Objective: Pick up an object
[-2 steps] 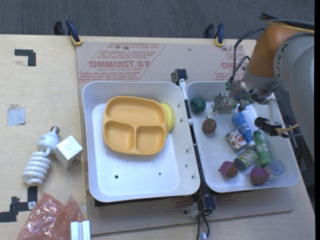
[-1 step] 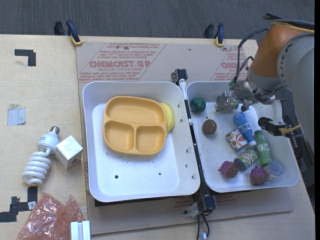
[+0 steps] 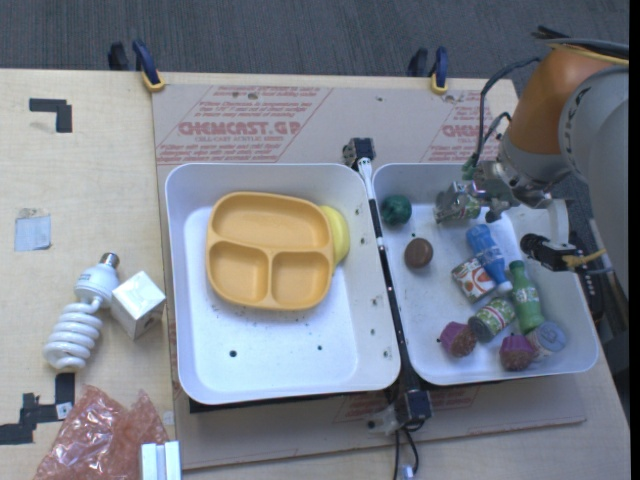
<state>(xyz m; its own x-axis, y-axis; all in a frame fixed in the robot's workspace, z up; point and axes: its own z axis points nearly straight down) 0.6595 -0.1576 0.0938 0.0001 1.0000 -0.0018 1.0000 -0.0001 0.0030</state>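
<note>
I see my end effector (image 3: 462,204) low over the right bin (image 3: 430,368), its grip unreadable from here. Toys cluster there, a blue bottle (image 3: 486,245) nearest, so it hovers to pick.

Open floor is lying across the upper-left and middle of the right bin (image 3: 425,366), broken only by a green ball (image 3: 397,209) and a brown ball (image 3: 418,254). Bottles and cans are crowding its right and lower side, with the blue bottle (image 3: 486,248) and green bottle (image 3: 525,298) blocking approach there. In the left bin (image 3: 190,298), the yellow divided tray (image 3: 270,249) is occupying the upper half, leaving bare floor below.
</note>
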